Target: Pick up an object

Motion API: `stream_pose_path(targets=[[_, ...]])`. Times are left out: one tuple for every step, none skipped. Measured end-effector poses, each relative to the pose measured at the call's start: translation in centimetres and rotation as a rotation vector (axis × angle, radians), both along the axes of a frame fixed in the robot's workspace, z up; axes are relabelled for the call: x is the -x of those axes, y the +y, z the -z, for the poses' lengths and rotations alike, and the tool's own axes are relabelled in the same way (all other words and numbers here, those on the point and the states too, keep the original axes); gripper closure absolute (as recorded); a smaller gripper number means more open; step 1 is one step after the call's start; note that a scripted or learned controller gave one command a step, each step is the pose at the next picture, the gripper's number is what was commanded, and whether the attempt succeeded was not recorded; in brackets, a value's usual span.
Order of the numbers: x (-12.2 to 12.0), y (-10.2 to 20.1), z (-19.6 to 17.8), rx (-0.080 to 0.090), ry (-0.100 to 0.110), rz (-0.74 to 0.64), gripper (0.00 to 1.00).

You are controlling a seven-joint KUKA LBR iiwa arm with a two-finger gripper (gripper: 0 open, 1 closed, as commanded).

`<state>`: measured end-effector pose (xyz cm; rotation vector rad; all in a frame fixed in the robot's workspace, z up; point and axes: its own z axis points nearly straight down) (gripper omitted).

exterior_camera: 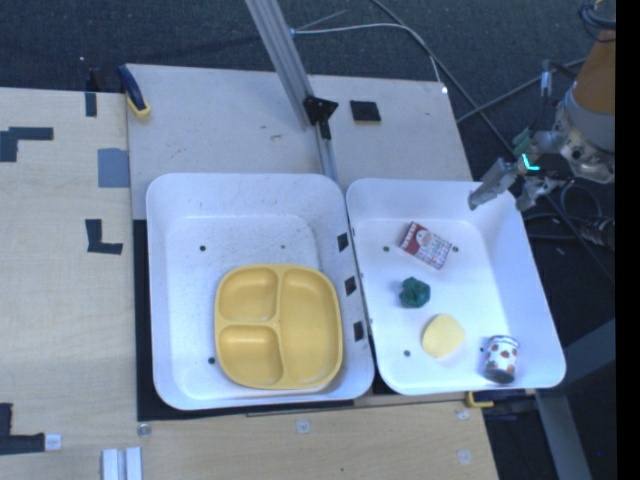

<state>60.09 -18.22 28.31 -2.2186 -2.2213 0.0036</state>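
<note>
The right bin point(520, 268) holds a small red-and-white packet point(427, 245), a dark green lump point(414, 292), a pale yellow round object point(442, 336) and a small silver-and-red object point(500, 358) in its near right corner. My gripper point(505, 190) hovers over the bin's far right corner, above and to the right of the packet. Its two fingers point(487, 192) stand apart with nothing between them. The arm comes in from the right edge with its orange band visible.
The left bin point(170, 268) holds a yellow divided plate point(279, 326). A slanted metal pole point(285, 48) rises behind the bins. Cables run across the dark floor at the back and right.
</note>
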Motion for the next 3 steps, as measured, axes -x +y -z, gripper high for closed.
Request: stream_pose_path(targets=[[0.0, 0.0, -0.1, 0.001, -0.002, 0.0, 0.0], [-0.3, 0.7, 6.1, -0.001, 0.004, -0.001, 0.0], [0.2, 1.6, 12.2, -0.001, 0.005, 0.0, 0.0]])
